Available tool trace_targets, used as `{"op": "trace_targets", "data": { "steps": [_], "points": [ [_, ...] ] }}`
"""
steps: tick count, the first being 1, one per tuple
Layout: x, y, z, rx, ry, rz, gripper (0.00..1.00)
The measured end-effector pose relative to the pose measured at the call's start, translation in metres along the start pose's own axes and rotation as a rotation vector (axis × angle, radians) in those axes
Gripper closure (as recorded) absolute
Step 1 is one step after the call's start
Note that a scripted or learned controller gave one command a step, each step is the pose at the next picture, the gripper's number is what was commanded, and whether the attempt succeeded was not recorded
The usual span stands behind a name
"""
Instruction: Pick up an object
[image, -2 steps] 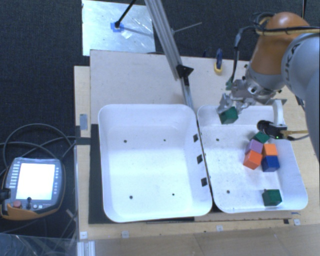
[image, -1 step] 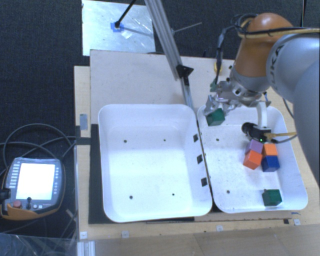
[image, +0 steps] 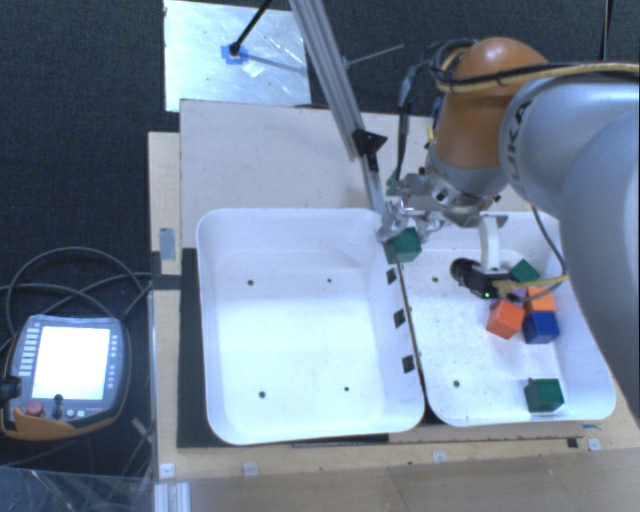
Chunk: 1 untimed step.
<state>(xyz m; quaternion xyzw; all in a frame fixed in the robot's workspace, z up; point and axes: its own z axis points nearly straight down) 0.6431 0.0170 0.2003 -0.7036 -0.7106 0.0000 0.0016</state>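
Observation:
My gripper hangs over the rim where the two white bins meet, near their far end. It is shut on a small green block, which sits between the fingertips, lifted above the bin floor. In the right bin lie several more blocks: a green one, an orange one, a blue one with another orange block just behind it, and a green one near the front edge.
The left bin stands beside the right one, their rims touching. A slanted metal strut comes down to the bins' far edge close to the gripper. A teach pendant lies off the bench at the left.

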Motion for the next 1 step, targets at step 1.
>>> {"op": "trace_targets", "data": {
  "steps": [1],
  "points": [
    [0.0414, -0.0235, -0.0125, -0.001, 0.001, 0.0, 1.0]
  ]
}}
